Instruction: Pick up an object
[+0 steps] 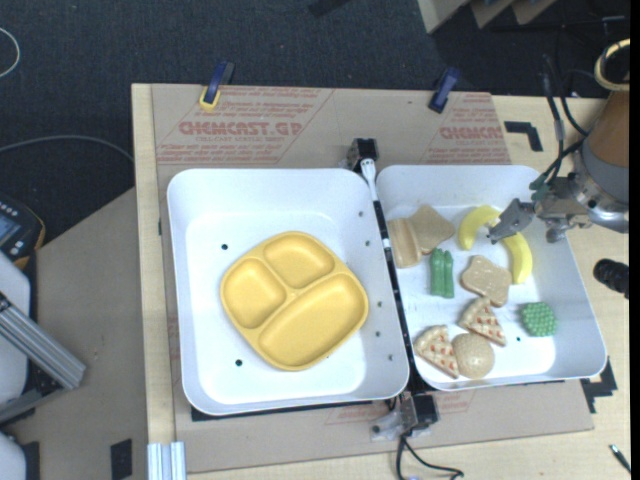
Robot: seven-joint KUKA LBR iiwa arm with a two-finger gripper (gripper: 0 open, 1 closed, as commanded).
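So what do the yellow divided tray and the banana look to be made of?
Yellow tray: probably moulded plastic, going by its smooth, evenly coloured surface and soft sheen. Banana: likely a plastic toy with a uniform glossy yellow, though it is too small to be sure.

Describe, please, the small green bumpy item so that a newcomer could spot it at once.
Look at the right bin of the two white bins. Go to its near right corner, past the pizza slice: the round green bumpy piece lies there alone. The other green item is a smooth upright stick near the bin's middle, so the knobbly round shape marks it out.
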